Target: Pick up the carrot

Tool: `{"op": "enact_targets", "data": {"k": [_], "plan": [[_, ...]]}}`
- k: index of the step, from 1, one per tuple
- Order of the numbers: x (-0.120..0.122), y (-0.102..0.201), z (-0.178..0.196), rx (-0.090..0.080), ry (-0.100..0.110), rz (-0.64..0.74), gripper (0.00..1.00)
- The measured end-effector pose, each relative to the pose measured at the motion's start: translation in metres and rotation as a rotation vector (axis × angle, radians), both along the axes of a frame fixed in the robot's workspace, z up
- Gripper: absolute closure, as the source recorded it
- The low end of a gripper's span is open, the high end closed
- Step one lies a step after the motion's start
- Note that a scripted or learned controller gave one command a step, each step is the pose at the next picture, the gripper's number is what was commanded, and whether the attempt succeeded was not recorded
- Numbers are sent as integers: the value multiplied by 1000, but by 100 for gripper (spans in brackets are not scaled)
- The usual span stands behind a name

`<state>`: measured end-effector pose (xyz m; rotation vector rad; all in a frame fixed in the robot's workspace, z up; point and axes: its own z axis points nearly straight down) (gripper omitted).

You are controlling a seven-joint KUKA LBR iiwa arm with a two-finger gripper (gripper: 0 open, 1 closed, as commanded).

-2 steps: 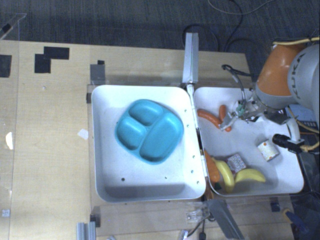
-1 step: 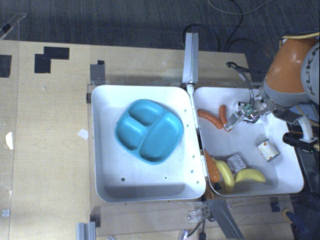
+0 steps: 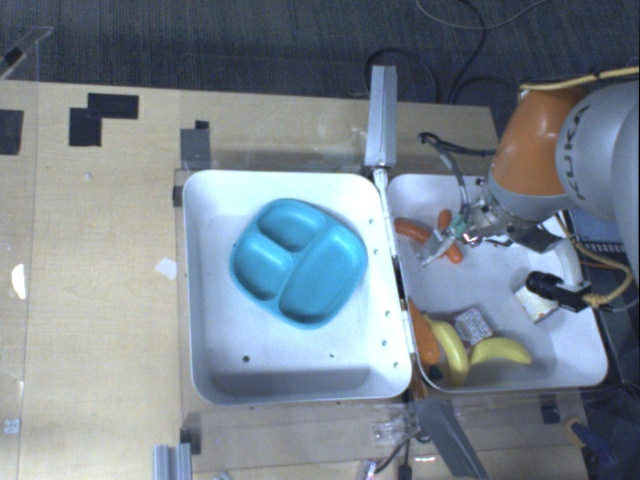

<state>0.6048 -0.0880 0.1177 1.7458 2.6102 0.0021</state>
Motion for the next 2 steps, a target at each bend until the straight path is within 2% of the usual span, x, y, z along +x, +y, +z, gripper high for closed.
{"op": "enact_targets", "data": {"k": [1,2], "plan": [[66,-25,-14,1,2,114,0],[59,-23,-17,-3,-26,97,0]]}}
